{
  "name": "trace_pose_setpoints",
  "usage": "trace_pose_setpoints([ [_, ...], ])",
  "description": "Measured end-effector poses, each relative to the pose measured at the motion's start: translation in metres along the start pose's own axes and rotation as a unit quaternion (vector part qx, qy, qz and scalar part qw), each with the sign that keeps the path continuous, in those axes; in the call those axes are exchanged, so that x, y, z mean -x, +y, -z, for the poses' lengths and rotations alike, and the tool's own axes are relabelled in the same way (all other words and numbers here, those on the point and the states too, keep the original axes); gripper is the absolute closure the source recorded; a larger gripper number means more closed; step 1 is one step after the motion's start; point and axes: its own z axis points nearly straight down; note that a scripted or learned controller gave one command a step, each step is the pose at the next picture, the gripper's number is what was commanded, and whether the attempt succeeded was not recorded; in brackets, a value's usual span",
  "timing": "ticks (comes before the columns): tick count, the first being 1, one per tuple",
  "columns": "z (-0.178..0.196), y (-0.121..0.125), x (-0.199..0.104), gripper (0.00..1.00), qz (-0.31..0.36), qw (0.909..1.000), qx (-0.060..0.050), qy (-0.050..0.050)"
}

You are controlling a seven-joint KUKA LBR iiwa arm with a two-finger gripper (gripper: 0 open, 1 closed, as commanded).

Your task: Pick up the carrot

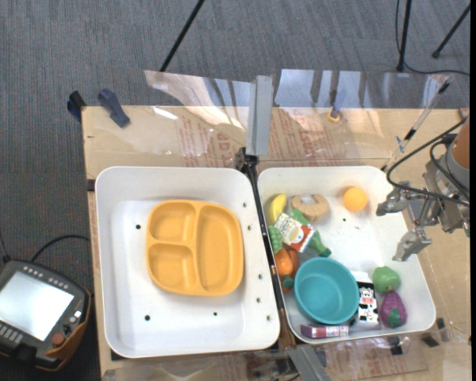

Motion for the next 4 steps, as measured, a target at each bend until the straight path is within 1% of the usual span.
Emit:
trace_pose_setpoints([
  [1, -0.130, 0.004, 0.053, 0.00, -0.086, 0.9963, 0.002, 0.006],
  [2, -0.136, -0.001, 0.090, 0.00, -0.141, 0.9900, 0.000, -0.001],
  [3, -0.125, 0.050, 0.025, 0.00, -0.078, 0.9970, -0.001, -0.001],
  [4, -0.137, 0.037, -0.020, 0.00, 0.061, 0.9981, 0.000, 0.001],
])
